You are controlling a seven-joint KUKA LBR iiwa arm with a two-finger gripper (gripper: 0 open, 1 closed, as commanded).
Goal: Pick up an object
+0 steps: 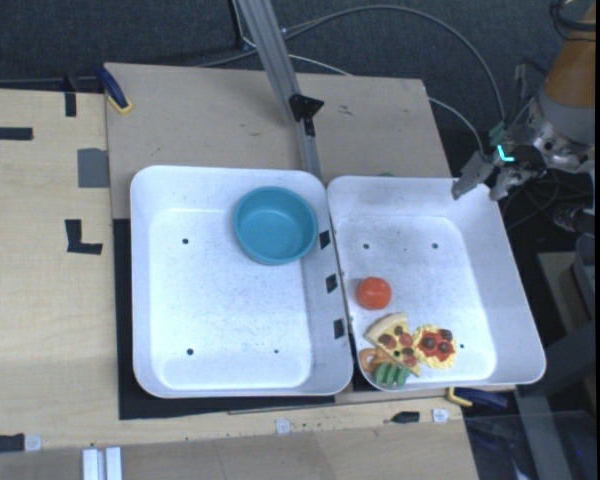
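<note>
The gripper hangs over the far right corner of the right bin; whether it is parted or closed cannot be told. Nothing shows in its grasp. An orange ball and two toy pizza slices lie near that bin's near edge. A blue bowl sits in the left bin.

Hand sits over the far right corner of the right bin. Bowl lies in the left bin, well left of the hand. Ball and pizza toy lie in the right bin, nearer the camera than the hand.
</note>
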